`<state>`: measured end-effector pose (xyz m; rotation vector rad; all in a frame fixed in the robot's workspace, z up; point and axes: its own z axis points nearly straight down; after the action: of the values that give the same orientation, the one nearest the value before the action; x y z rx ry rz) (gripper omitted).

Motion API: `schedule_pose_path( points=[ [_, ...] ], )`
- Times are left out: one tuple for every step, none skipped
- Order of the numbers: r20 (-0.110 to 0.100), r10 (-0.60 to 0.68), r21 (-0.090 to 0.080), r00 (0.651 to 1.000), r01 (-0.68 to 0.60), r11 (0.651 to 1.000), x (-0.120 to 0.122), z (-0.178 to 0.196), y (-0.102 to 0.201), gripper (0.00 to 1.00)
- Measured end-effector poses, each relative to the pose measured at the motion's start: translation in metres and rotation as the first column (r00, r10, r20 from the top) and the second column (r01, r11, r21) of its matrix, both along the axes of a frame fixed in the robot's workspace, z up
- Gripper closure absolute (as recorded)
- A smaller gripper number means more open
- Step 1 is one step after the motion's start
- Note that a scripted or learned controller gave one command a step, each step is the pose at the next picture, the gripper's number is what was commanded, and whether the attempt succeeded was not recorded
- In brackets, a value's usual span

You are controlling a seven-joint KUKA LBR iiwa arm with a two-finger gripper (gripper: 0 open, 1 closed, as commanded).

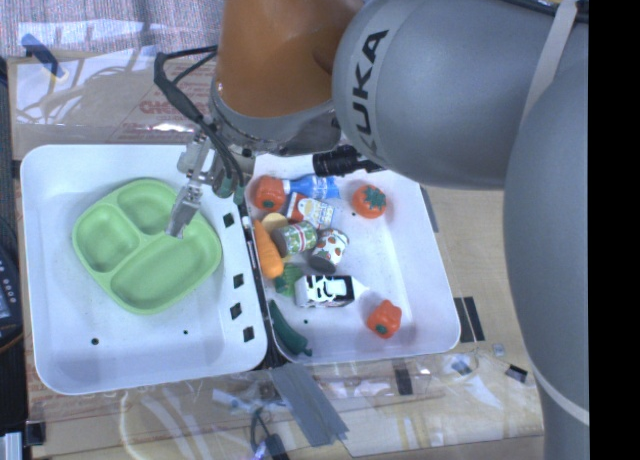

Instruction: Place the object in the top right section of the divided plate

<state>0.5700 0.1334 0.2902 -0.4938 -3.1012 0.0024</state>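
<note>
Camera view, fixed above the table (90, 98):
- Arm reaches in from the right; its hand (186, 210) hangs over the left bin (60, 348), fingertips low over the green divided plate (147, 245), at the ridge beside the top right section (150, 206)
- Fingers look close together, narrow; nothing visible between them, so I do not count anything as held. Whether they are fully closed: cannot tell, too small and partly blurred
- Plate sections all look bare green; no object lies in the top right section
- The objects sit in the right bin (440, 288): two tomato-like toys (368, 200) and (384, 318), a carrot (268, 253), small cans (300, 238), a black and white box (328, 290), clustered near the divider

Judgement on the step: placement is not achieved as things lie, and the hand appears to carry nothing. Doing it well means first securing one object from the right bin, best an isolated one such as the lower tomato, well apart from the cluster. Then come in above the top right section's middle, not over the ridge, lower until just clear of the plate floor, and only then release, so the piece cannot roll into the neighbouring section
</note>
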Motion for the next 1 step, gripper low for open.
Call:
schedule_pose_path(
  points=[
    [0.005, 0.056, 0.001, 0.998, -0.056, 0.998, 0.0704, -0.179, 0.0427, 0.0]
  ],
)
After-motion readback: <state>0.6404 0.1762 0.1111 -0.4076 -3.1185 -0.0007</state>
